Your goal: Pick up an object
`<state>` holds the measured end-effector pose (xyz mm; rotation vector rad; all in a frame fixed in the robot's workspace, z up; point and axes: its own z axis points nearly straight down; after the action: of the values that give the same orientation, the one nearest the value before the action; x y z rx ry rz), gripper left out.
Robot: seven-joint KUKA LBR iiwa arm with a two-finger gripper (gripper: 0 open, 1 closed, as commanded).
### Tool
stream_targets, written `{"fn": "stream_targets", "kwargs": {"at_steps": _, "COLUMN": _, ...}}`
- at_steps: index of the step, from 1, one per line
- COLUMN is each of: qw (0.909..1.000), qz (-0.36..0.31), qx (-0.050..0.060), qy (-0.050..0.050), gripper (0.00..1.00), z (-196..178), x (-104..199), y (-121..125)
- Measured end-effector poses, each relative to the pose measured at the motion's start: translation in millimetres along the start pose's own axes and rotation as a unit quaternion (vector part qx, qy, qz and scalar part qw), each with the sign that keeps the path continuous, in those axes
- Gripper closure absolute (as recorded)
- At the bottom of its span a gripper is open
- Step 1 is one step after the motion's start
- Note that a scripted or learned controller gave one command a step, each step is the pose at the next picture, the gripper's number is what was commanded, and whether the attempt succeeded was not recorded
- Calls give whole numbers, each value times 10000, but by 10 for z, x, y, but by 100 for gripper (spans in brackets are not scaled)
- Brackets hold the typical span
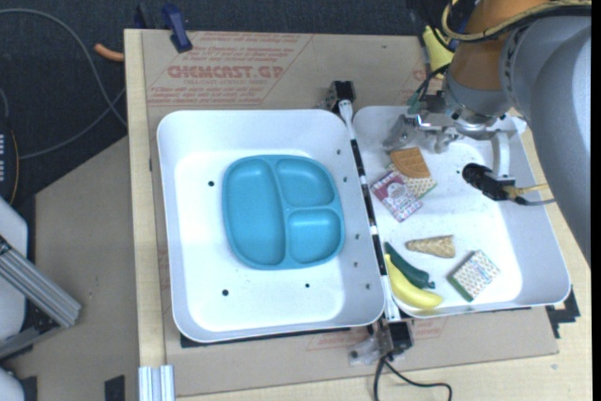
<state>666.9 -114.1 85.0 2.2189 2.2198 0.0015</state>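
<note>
**Grey arm over the crowded end of the bin: plenty of ways this grab flops**

The gripper (424, 131) hangs at the far end of the right bin (531, 235). From this slanted view nobody could say whether it's spread or pressed together. Nothing visibly sits in it.

Just beside it, on the nearer side, lies a tan waffle-like square (410, 162), which looks like the likeliest target. That square seems to touch a pink patterned packet (402, 194) lying a bit further out from the tool.

- **Dragging the neighbour:** closing on the square could pull the packet along, or catch only a corner that slips free.
- **Flat things:** both lie flat, so a descent could just press them into the bin floor.
- **Walls:** the bin's corner is close by, so a nudge could jam things against it.

Well apart from the tool sit a tan wedge (433, 246), a patterned block (475, 273) and a banana (411, 288). They're less crowded and probably easier picks.
</note>
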Motion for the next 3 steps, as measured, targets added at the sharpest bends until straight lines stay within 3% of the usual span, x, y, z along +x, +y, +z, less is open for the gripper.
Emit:
{"fn": "stream_targets", "kwargs": {"at_steps": 1, "qw": 10000, "qz": 2, "qx": 23, "qy": 10, "gripper": 0, "z": 2, "x": 180, "y": -259}}
{"fn": "stream_targets", "kwargs": {"at_steps": 2, "qw": 10000, "qz": 3, "qx": 0, "qy": 0, "gripper": 0, "z": 0, "x": -10, "y": -33}}
{"fn": "stream_targets", "kwargs": {"at_steps": 3, "qw": 10000, "qz": -1, "qx": 23, "qy": 10, "gripper": 0, "z": 2, "x": 163, "y": -218}}
